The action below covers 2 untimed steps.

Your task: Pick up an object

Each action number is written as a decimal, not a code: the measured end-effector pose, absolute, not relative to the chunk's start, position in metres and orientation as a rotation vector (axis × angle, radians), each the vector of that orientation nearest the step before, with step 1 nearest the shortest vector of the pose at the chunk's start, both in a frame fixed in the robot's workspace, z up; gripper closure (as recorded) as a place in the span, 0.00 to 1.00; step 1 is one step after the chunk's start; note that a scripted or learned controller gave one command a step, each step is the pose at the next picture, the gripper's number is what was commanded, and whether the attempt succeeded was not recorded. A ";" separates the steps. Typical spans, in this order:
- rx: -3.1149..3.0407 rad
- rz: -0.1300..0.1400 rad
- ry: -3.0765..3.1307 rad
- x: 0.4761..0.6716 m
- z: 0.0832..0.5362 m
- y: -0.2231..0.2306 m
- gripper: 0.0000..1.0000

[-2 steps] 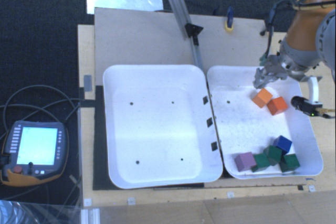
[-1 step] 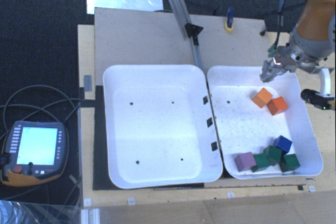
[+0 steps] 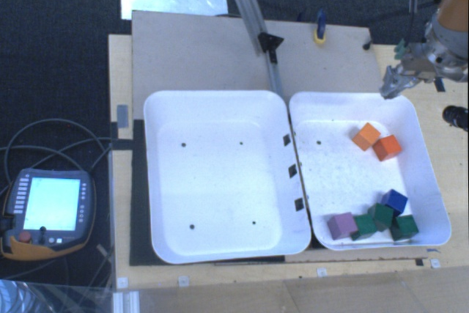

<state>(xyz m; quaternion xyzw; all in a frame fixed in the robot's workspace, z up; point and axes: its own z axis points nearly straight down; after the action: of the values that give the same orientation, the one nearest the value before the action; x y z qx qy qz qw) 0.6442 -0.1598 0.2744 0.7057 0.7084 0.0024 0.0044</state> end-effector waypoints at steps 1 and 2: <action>2.214 0.004 2.224 0.645 0.281 -0.160 1.00; 2.210 0.004 2.232 0.649 0.285 -0.107 1.00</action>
<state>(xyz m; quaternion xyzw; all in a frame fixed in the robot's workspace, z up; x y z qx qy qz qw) 0.6494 -0.1074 0.2854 0.7036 0.7106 0.0014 0.0005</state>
